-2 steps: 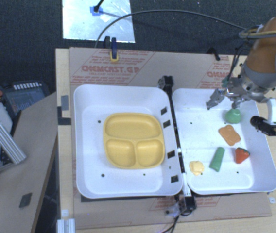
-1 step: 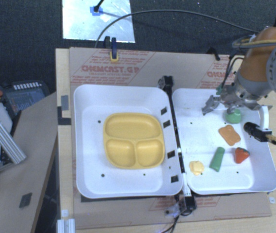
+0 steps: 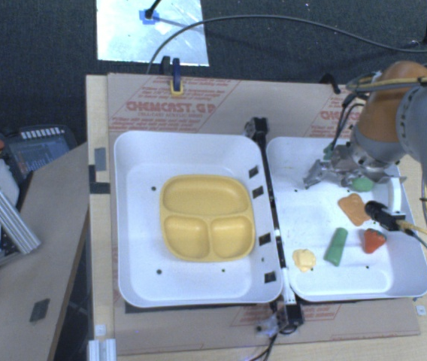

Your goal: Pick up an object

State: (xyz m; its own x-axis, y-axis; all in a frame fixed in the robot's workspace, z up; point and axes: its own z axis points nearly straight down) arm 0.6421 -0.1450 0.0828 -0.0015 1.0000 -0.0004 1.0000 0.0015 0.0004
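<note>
Reaching in from the right, the grey arm (image 3: 424, 119) with its orange band (image 3: 394, 100) holds the gripper (image 3: 326, 170) low over the far part of the right bin (image 3: 409, 284); whether it is spread or pressed together cannot be told. Just behind the gripper, under the wrist, lies a small green piece (image 3: 362, 183). Nearer the viewer lie an orange piece (image 3: 352, 207), a green stick (image 3: 337, 246), a red piece (image 3: 374, 240) and a pale yellow lump (image 3: 304, 259). Well to the gripper's left, the left bin (image 3: 134, 277) holds a yellow divided tray (image 3: 207, 216)
</note>
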